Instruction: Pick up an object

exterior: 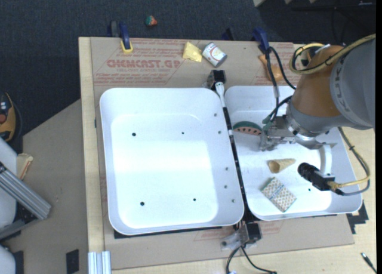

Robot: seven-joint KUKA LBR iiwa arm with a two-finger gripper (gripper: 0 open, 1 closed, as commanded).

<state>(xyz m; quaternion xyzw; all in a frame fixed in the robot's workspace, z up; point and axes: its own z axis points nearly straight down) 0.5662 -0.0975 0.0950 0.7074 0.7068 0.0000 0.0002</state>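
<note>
Right bin [343, 204] holds a cone [280, 164] behind a packet [279, 194].

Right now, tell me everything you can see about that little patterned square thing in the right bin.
The patterned square is a small flat piece, pale with a fine speckled or checkered print, looking like cloth or a soft pad. It lies flat on the floor of the right bin, turned so its corners point up and down like a diamond, near the bin's front edge. Nothing touches it: a tan wedge-shaped piece lies just behind it, apart, and the gripper is farther back.
</note>
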